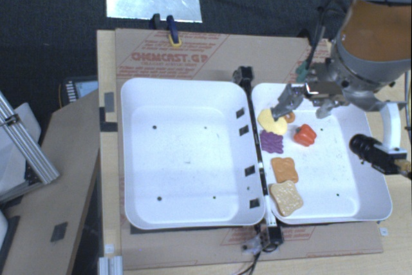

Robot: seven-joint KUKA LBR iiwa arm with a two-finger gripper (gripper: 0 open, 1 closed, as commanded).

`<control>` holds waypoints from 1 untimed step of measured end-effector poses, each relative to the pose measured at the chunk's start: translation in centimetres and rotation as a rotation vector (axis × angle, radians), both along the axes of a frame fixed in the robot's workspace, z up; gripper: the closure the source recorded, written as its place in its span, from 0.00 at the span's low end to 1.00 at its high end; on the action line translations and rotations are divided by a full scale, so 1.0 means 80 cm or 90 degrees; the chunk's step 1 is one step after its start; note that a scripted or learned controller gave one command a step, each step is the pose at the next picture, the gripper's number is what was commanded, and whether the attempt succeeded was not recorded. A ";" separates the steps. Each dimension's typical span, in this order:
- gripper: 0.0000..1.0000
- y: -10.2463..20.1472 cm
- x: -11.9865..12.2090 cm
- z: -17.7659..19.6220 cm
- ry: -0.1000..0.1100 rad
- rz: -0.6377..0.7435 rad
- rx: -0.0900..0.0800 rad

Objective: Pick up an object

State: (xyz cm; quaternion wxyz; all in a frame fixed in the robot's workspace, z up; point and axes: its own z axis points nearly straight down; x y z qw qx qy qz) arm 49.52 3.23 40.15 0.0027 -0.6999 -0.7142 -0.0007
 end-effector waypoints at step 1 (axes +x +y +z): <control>0.00 -0.183 0.023 0.097 -0.009 -0.020 -0.007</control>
